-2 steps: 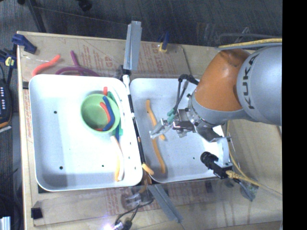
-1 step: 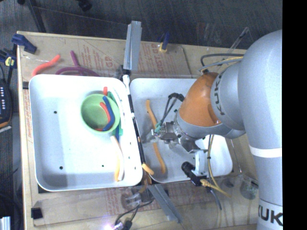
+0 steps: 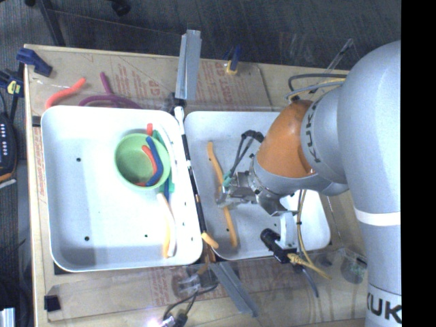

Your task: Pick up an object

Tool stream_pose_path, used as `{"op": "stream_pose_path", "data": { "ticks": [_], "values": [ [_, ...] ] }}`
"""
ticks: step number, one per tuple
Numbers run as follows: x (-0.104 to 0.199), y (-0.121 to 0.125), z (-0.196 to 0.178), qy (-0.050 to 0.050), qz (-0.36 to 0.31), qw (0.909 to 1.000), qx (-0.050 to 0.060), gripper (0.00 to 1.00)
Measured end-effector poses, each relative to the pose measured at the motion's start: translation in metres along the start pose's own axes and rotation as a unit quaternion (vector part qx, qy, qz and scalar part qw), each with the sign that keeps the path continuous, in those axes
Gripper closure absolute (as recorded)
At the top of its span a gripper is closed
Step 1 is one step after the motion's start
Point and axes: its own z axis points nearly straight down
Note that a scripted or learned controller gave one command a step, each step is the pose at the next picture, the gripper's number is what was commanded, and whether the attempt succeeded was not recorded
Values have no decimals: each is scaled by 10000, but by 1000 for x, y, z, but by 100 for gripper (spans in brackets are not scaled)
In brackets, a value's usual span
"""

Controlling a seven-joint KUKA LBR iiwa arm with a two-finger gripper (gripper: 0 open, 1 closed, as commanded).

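Claw [image 3: 225, 195] is sitting low inside the right bin [image 3: 204, 125], directly over the middle of a long orange stick [image 3: 216, 171] that is lying roughly lengthwise on the bin floor. Whether the claw is spread or pressed together cannot be told: the metal tip is small and partly merging with the stick, and the wrist is crowding it from the right. No grasp is being recorded.

Arm [image 3: 354, 135] is reaching in from the right, its orange band bulging over the bin's centre and covering much of the floor there. Judgement: the wrist is coming down steeply so that the claw meets the stick across its narrow width, the only way a thin rod lying flat can be pinched.

Target candidate: the orange stick, in the right bin, near its left wall. Its lower end is pointing toward the bin's near edge.

Left bin [image 3: 61, 182] is holding a green bowl [image 3: 139, 162] with red and blue pieces resting in it, and a pale yellow rod [image 3: 167, 227] lying just beside the bowl, along the right wall. These are well apart from the claw.

Risk, as judgement: a flat, slim stick is apt to slip or pivot when lifted.
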Motion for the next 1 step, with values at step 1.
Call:
{"op": "stream_pose_path", "data": {
  "ticks": [1],
  "values": [
    [28, 19, -146, 12, 376, 9993, -20, 100]
  ]
}}
